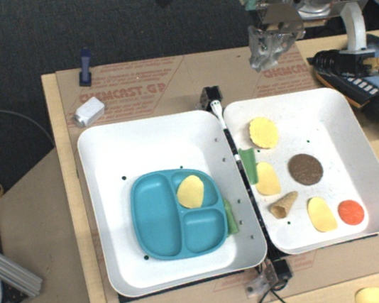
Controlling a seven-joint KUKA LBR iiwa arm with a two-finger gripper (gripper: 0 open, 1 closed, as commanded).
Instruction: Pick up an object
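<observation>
My gripper (268,53) hangs above the tabletop (163,79) just beyond the far rim of the right bin (357,119), over nothing yet, and from this slant I cannot tell how it is set. The things I could take lie below and nearer the camera in that bin: a round yellow piece (263,132) closest to me, a paler yellow wedge (267,179), a brown disc (305,169), a small tan cone (283,205), a yellow oval (321,214) and an orange-red ball (351,211). They look like small toy foods, so I judge them light and stiff enough not to crush, but smooth and likely slippery. The flat ones lie low on the bin floor and offer little edge; I would rather close across the cone's narrow body or the round yellow piece's rim. The left bin (104,197) holds a teal divided tray (159,217) with another yellow piece (190,191) in one compartment, which its walls would make harder to reach.
</observation>
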